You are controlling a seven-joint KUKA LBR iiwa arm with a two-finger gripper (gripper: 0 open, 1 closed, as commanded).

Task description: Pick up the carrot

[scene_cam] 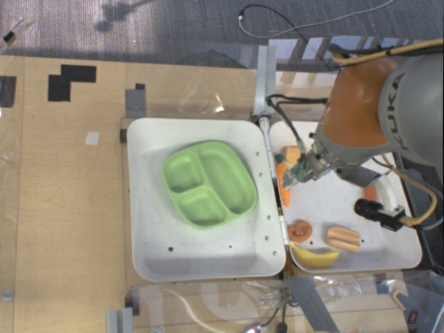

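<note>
Along the left wall of the right-hand white bin, the slim orange carrot is lying lengthwise, and the jaws are hanging just beside it; whether they are spread or pressed together cannot be told. Crowding that spot, a pale yellow cheese-like block is sitting at the carrot's far end. Toward the near rim, a round orange slice, a tan bread roll and a yellow banana are resting. Across the divider, the left-hand white bin is carrying a green three-compartment plate, leaving bare floor around it.
</note>
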